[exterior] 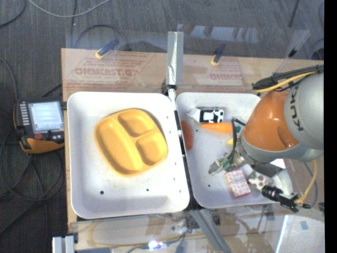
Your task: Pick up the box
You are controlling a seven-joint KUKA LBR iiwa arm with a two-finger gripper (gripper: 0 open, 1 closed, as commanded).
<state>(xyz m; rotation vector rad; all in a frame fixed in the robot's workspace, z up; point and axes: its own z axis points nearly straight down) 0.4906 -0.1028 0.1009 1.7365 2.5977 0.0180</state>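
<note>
Cardboard, by its look, makes up the box (237, 183): a small pink and red carton with white print, lying flat on the floor of the right bin (202, 191) near that bin's front edge. It should be light and fairly stiff, though thin walls may dent under a hard squeeze, and a glossy printed face could be somewhat slippery. Its long axis runs roughly from the back of the bin toward the front, leaning slightly toward the right at the near end; which end is the top cannot be read at this size. The best hold is judged to be across the two long side edges, near the middle of its length, with the fingers coming straight down.

The gripper (225, 164) sits just beside the box's far end, up and to the left of it; whether it is open or closed cannot be told, and no object is seen held. A spotted item (258, 181) lies touching or nearly touching the box's right side, which may crowd a finger there. An orange carrot (216, 127) and a black and white carton (211, 114) lie farther back. The left bin (84, 194) carries a yellow divided tray (131, 140).
</note>
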